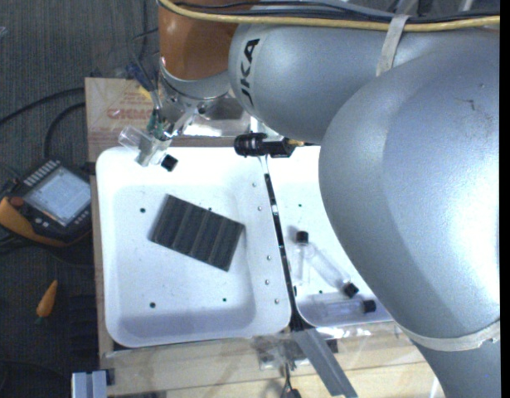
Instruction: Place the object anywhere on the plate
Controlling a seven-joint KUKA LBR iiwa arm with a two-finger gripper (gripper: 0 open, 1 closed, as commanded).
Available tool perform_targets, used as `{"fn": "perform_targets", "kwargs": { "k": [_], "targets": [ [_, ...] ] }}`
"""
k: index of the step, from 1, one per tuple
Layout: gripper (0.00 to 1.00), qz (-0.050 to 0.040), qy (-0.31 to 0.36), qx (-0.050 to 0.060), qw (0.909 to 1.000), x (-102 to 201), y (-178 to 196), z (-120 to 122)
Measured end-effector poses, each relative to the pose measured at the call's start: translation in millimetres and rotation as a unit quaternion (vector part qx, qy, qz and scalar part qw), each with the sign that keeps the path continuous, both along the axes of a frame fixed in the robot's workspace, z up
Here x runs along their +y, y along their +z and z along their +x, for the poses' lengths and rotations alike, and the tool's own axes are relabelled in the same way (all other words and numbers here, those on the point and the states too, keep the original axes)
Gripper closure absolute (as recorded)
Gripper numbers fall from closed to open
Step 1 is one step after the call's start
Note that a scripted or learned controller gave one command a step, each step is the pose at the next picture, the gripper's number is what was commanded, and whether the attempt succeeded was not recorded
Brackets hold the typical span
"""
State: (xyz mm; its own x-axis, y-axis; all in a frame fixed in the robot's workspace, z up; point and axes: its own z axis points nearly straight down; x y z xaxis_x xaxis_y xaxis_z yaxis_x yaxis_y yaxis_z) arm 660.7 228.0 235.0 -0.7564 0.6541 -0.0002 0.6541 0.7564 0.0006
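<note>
Although I cannot tell if the gripper (pixel 149 146) is open or closed, it hangs beyond the upper-left corner of the dark ribbed plate (pixel 196 232), with the small black object (pixel 167 162) just beside it, on the plate's side but apart from the plate.

Ribbed plate (pixel 196 231) in left bin (pixel 126 305); tool (pixel 152 146) above far rim.

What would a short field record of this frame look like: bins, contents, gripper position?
left bin: shallow white bin
left bin contents: dark ribbed rectangular plate, lying flat and skewed
right bin: second white bin, partly under the arm
right bin contents: clear tube-like items with black ends
gripper: two-finger gripper over the left bin's far rim
gripper fingers: cannot tell
</note>
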Motion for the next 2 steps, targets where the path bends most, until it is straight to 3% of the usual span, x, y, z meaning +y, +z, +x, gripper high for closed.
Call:
{"fn": "perform_targets", "kwargs": {
  "k": [1, 2],
  "targets": [
    [1.0, -0.0012, -0.002, 0.001, 1.0, -5.0, -66.2, -41.5],
    [1.0, -0.0009, 0.168, 0.0, 0.9858, -6.5, 55.6, -14.6]
  ]
}}
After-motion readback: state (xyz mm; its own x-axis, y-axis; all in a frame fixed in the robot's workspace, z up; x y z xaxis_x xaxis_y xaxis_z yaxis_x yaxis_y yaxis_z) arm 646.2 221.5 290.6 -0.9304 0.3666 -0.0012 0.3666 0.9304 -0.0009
